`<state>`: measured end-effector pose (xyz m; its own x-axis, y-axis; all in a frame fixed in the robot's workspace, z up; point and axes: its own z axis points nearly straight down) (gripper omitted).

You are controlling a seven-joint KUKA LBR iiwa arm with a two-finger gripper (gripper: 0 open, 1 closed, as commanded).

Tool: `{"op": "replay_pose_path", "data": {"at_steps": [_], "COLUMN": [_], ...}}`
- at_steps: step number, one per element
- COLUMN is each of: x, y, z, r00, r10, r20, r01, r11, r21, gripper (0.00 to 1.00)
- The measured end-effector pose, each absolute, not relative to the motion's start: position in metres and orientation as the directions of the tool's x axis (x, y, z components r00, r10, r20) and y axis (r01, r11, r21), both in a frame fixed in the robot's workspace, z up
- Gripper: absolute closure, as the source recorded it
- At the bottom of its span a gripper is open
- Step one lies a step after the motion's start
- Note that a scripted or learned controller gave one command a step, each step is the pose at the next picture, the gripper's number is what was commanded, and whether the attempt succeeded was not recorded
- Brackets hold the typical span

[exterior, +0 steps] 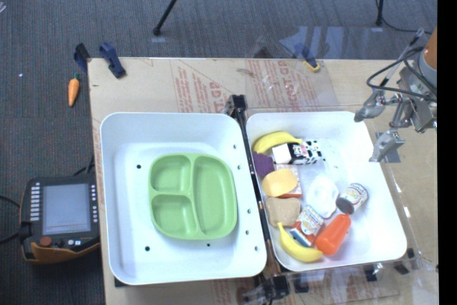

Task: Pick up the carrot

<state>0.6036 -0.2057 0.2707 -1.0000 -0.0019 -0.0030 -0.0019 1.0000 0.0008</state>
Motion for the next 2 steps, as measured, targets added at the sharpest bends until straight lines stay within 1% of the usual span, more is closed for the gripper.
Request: {"op": "replay_pose_path", "data": {"at_steps": [1, 2], "x": [0.573, 0.496], "y": [-0.164, -0.164], "z": [0.155, 0.097], "r00": [-0.999, -0.991], "r10": [-0.037, -0.128], "r20": [0.012, -0.047], "r01": [-0.037, -0.128], "r11": [0.999, 0.992], "r21": [0.007, -0.011], "gripper": [0.0, 0.0]}}
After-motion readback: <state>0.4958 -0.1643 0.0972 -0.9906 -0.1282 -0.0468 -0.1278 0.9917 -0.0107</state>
